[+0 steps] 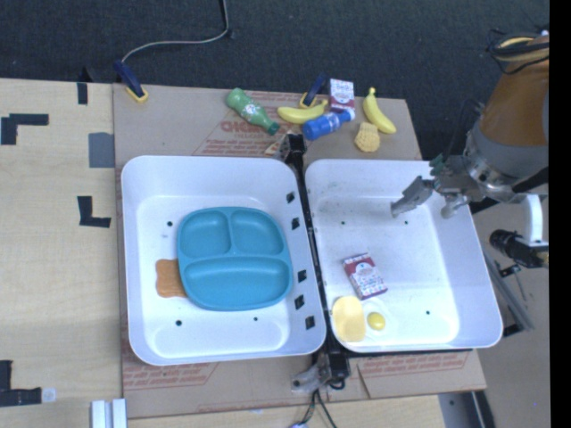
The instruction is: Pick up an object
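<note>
Where the bench is seen from above at a slant, two shallow white bins are set side by side on brown cardboard, the left bin (143,239) and the right bin (464,275) touching along a black clipped seam. The grey arm (517,114), with its orange band, is seen reaching in from the right. A blue divided plate (235,257) is laid in the middle of the left bin, with an orange slab (167,278) tucked partly under its left edge. The gripper (426,196) is held over the upper part of the right bin; its two fingers are spread apart and nothing is seen between them. A small red and white carton (364,275) is lying flat lower in that bin, well apart from the gripper, and a yellow fried-egg toy (357,318) is placed just below it. Behind the bins, a green bottle (251,111), two bananas (301,112) and a blue bottle (325,125) are scattered.
</note>
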